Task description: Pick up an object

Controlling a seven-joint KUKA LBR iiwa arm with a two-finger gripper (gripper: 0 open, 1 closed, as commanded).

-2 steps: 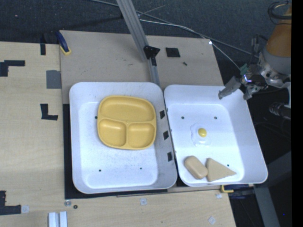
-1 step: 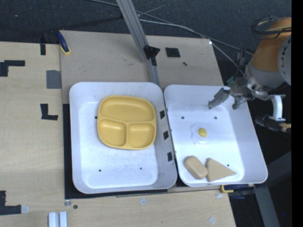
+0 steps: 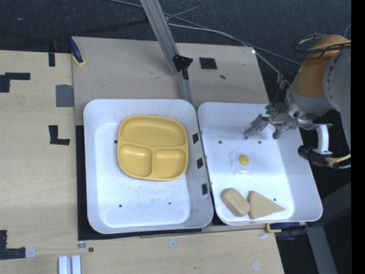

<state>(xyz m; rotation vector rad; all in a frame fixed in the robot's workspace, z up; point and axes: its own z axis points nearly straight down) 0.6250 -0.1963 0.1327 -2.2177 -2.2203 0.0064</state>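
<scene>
The pincer (image 3: 267,129) hangs spread and holding nothing over the right bin (image 3: 296,170), the fried egg toy (image 3: 243,161) at its seven o'clock.

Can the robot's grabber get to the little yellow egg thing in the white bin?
Probably yes. The gripper hangs over the right bin, just up from the egg. Nothing lies between them, and the bread pieces sit farther down, out of the way.

Light wood bench (image 3: 34,170) w/ black tape marks (image 3: 56,135) on it. Dark carpet floor (image 3: 68,10) at the top. Grey metal pole (image 3: 165,36) leans across. Thin cables (image 3: 228,36) run over floor & bench.
</scene>
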